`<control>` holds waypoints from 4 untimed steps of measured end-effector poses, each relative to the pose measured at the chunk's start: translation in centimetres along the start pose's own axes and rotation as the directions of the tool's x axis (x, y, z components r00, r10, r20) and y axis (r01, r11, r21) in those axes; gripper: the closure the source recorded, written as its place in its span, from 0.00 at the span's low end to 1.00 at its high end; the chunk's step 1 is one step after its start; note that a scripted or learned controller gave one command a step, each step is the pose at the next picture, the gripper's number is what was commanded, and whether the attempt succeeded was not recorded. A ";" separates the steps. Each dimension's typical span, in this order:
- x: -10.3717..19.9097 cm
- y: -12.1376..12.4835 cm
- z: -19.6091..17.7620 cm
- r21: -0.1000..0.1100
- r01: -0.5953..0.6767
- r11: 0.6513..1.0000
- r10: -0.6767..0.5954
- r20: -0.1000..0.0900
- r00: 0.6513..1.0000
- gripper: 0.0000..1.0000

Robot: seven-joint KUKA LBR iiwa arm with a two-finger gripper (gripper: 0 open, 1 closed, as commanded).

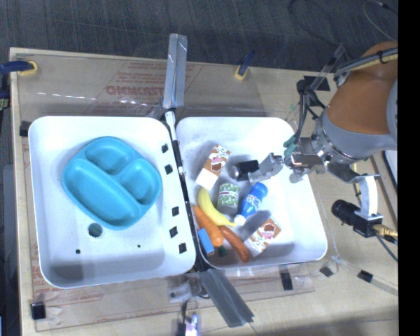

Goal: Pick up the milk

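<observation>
Two small white, brown and red cartons that look like milk lie in the right bin (304, 208): one (217, 158) near the back left, the other (264, 234) near the front. My gripper (259, 166) reaches in from the right and hangs low over the bin's middle. It is just right of the back carton and above a blue and white bottle (252, 200). Nothing shows in its grasp.
A green can (229, 196), a banana (208, 205), a carrot (226, 234) and a small blue block (205, 242) crowd the right bin's left and front. The left bin (52, 250) holds a blue divided plate (112, 180). A metal bar (173, 72) stands between the bins at the back.
</observation>
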State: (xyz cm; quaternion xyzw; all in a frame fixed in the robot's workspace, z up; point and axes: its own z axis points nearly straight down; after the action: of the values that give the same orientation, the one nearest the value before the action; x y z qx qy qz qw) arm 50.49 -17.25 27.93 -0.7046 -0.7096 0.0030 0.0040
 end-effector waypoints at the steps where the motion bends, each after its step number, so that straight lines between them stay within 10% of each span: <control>1: 5.9 10.1 3.2 0.001 -0.009 1.000 0.009 0.002 1.000 0.00; 2: 5.5 13.4 16.2 -0.026 -0.173 0.985 0.173 0.000 0.985 0.00; 3: 1.0 13.2 18.9 -0.003 -0.143 0.990 0.143 -0.001 0.990 0.00; 4: 1.1 13.1 18.2 0.005 -0.138 0.990 0.138 -0.002 0.990 1.00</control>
State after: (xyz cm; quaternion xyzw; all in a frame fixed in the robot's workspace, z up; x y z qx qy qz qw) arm 63.42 -16.03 9.55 -0.7520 -0.6591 0.0040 0.0061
